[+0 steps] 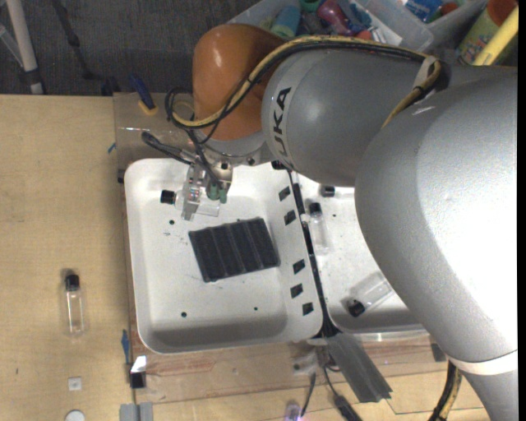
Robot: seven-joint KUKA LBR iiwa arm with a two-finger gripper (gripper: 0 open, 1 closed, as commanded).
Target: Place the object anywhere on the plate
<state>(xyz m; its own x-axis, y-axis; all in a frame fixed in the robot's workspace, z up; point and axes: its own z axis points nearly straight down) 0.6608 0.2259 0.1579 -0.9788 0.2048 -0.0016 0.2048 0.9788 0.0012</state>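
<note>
The flat, dark, ribbed rectangular plate looks stiff and light; take any object by its edges. Just above the plate, the gripper: aperture impossible to tell.

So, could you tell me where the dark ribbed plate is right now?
The dark ribbed plate lies flat in the middle of the left bin, just below the gripper.

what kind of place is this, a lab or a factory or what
Most likely a robotics lab set up for grasping trials. A large grey KUKA arm with an orange band reaches over two shallow white plastic bins on a plywood bench, and clear tubs of colourful toys sit behind.
</note>
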